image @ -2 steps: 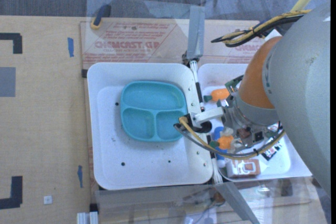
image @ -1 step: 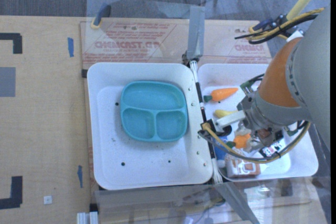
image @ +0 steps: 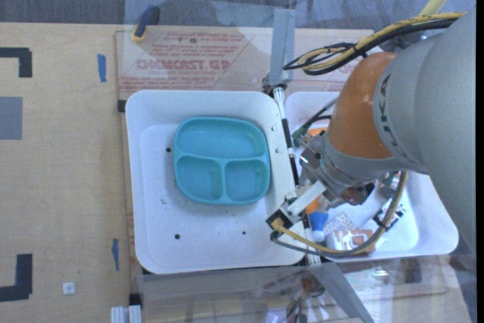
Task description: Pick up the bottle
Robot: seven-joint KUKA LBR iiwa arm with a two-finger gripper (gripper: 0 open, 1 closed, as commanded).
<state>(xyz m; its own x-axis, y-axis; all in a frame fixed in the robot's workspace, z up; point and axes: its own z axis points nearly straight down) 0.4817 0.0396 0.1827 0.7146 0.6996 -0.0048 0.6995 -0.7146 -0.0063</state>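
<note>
Low over the right bin [image: 437,237], reaching in from the right: grey arm [image: 423,110], orange band just above the wrist, bulk masking most of that bin's floor. Claw [image: 337,202] tucked under the wrist near the bin's left wall; whether wide, narrow or closed on anything, impossible to tell from above. Poking out just below the wrist, a small blue-and-white item [image: 318,223], most likely the bottle, though too hidden to be sure; seemingly resting on the bin floor close to the divider between the bins, beside a patterned packet [image: 345,232]. No sign of it lifted clear, so by all appearances the pick not yet made. Posture suggestive of a descent or a grasp try right at that cluttered corner, chosen presumably because of the target lying there; tight quarters against the wall and the neighbouring packet, hence some risk of a nudge or a miss. In the left bin [image: 151,238], well apart from the action, a teal divided plate [image: 221,160], lying flat near the middle and playing no part. Behind both bins, a clear sheet [image: 189,60] with red lettering flat on the bench [image: 60,163].
</note>
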